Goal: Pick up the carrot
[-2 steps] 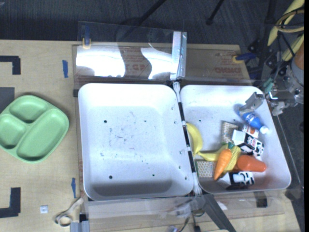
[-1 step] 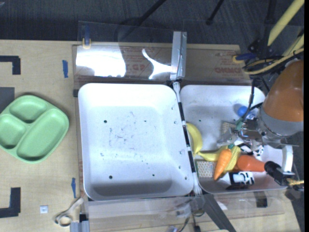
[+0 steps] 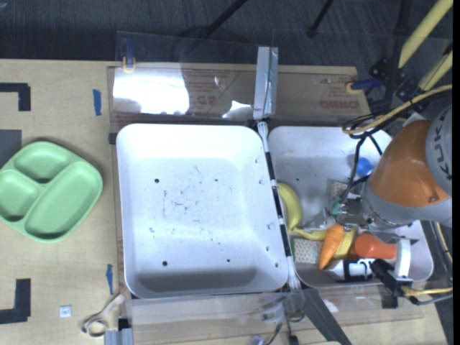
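Carrot (image 3: 331, 245) is being approached in the right bin (image 3: 309, 144), beside the banana (image 3: 291, 205); gripper (image 3: 350, 223) state cannot be told, so it should be centred before closing.

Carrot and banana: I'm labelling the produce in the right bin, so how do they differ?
The carrot is orange; the banana is yellow. The carrot tapers to a point at its lower end and stands tilted, while the banana curves along the bin's left wall. The carrot sits close under the arm; the banana lies farther left, apart from it. Both are in the right bin.
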Tool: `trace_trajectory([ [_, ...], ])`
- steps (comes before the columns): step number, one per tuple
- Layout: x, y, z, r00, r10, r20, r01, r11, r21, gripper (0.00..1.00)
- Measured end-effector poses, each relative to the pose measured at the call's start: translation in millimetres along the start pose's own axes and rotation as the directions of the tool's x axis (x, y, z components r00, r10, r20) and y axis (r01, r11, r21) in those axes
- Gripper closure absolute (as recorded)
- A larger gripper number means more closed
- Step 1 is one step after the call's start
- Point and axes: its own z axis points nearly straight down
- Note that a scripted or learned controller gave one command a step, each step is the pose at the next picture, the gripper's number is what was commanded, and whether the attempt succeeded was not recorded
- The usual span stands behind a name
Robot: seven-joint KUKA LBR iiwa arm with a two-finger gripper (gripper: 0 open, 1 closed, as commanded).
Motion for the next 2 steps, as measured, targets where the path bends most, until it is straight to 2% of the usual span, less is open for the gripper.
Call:
trace_trajectory([
  [1, 7.5, -0.9, 4.6, 1.000, 0.018, 0.000, -0.018, 1.000, -0.004, 0.00],
  [2, 8.5, -7.5, 13.5, 0.995, -0.096, 0.003, 0.096, 0.995, 0.016, 0.00],
])
